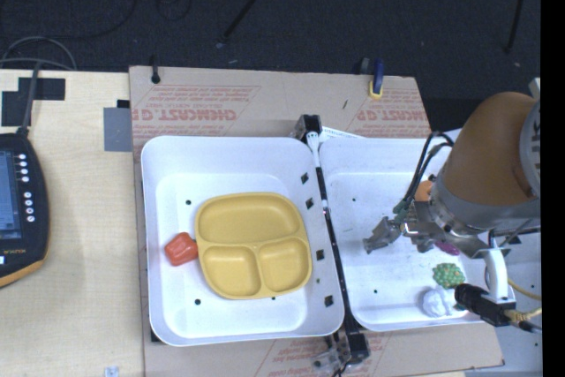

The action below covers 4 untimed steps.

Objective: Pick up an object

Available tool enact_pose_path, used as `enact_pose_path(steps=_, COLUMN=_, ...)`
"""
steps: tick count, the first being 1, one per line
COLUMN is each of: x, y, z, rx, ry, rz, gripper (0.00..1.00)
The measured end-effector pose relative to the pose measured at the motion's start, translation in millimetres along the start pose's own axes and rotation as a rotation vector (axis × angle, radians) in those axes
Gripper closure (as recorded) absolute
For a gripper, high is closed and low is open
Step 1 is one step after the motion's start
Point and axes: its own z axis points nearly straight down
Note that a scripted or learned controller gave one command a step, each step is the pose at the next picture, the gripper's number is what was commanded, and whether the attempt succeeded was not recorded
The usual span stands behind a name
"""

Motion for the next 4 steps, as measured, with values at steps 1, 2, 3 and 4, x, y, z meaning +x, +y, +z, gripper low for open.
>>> enact_pose_path(steps=1, x=-0.6, y=-0.2, z=-9.6, rx=0.002, ry=0.001, rz=0.003, gripper=1.00)
enact_pose_path(steps=2, x=122.5, y=-8.2, z=-35.2, rx=-0.003, ry=0.001, rz=-0.010, gripper=1.00)
enact_pose_path(steps=3, x=92.6, y=18.2, z=-71.3, rx=-0.006, ry=-0.002, rz=0.001, gripper=1.00)
enact_pose_path(steps=4, x=119.5, y=-12.0, z=-168.8, rx=-0.012, ry=0.002, rz=-0.004, gripper=1.00)
